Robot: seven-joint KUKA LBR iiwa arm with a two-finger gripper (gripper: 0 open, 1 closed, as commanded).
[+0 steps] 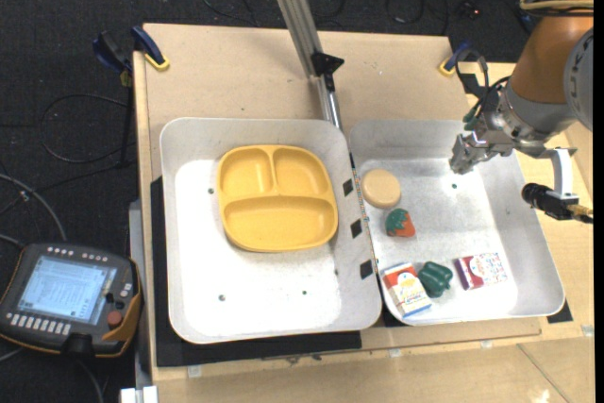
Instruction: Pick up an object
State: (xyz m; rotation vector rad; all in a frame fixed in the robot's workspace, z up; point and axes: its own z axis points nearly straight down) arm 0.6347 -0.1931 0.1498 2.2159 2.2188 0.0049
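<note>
The right bin (528, 241) holds a round tan disc (381, 188), a small red and green strawberry-like toy (401, 223), a dark green piece (435, 277), an orange and white carton (407, 290) and a small white and red box (481, 271). My gripper (463, 158) hangs over the bin's far right part, above bare floor, well right of the tan disc. Nothing shows under or between its tip.
The left bin (189, 297) holds a yellow divided tray (277, 198). A metal pole (297, 5) slants down to the bins' shared far edge. A teach pendant (66, 297) lies off the bench at the lower left. Clamps (151, 52) sit on the bench's far corners.
</note>
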